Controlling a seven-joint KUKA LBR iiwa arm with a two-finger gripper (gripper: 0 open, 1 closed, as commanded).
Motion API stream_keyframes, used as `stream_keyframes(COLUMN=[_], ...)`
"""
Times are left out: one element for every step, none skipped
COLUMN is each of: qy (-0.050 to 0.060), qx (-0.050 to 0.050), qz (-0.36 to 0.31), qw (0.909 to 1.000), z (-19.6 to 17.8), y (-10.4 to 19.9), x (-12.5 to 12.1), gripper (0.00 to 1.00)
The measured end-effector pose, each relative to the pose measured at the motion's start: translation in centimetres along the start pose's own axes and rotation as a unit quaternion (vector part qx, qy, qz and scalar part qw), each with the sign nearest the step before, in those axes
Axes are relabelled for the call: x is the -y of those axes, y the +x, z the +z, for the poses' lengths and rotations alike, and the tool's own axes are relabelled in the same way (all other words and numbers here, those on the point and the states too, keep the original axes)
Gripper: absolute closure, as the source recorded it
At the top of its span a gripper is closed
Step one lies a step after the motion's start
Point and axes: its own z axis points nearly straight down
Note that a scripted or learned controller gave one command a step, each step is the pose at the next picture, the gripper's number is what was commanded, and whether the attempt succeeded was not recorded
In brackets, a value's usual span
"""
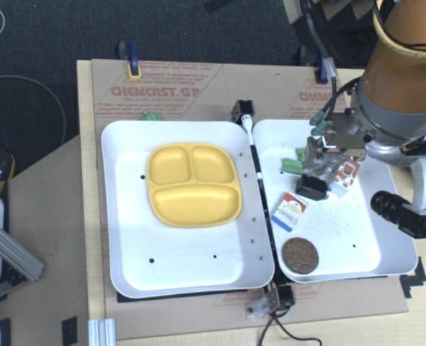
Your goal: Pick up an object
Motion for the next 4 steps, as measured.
stream_keyframes(qy=[0.000,0.006,0.010,-0.007], qx=[0.000,0.000,0.003,-0.003], qz=[0.002,-0.001,0.002,0.004], qw=[1.0000,1.0000,0.9999,1.0000], z=[-2.6,0.5,12.6,-7.6], y=[6.3,17.0,20.9,20.7], x=[0.0,-0.2,0.3,-5.1], gripper=[1.00,1.00,1.00,1.00])
